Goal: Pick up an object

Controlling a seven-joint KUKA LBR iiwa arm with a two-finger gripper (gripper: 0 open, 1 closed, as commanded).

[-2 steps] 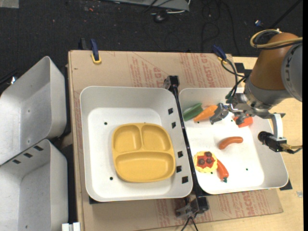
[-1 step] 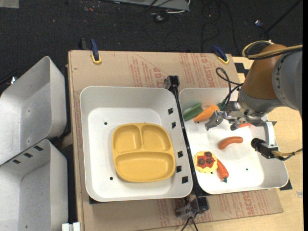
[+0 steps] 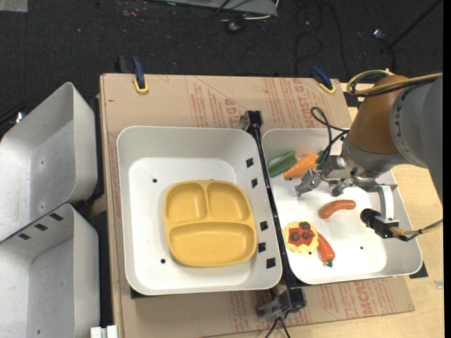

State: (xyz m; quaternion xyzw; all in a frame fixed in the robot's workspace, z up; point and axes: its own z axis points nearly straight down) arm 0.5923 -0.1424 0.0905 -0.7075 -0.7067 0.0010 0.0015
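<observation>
White bins (image 3: 134,160) on cardboard (image 3: 204,97) (dark floor (image 3: 70,34) behind).

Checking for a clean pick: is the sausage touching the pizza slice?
Apart. The camera view shows bare white bin floor between the sausage and the pizza slice lower left of it.

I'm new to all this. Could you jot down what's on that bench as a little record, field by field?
left bin: holds a yellow divided plate
right bin: toy foods
foods: green piece, orange carrot, sausage, pizza slice, small red-orange piece
arm: reaches in from the right
gripper: low over the right bin, near the carrot
held: nothing seen between the fingers
</observation>
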